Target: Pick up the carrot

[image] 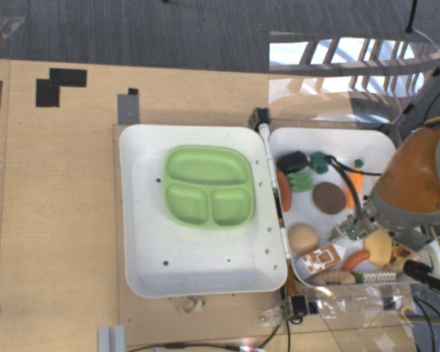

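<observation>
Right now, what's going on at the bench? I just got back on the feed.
The arm reaches in from the right over the right bin, which holds a jumble of toy food. Its gripper sits low among the items near the bin's front, by a yellow piece and a red sausage. The carrot lies further back, beside a brown disc. The left bin holds a green divided plate.

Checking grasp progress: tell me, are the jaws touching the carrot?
Cannot tell. In the camera view the gripper hangs beside the carrot, but the slant hides any gap.
</observation>
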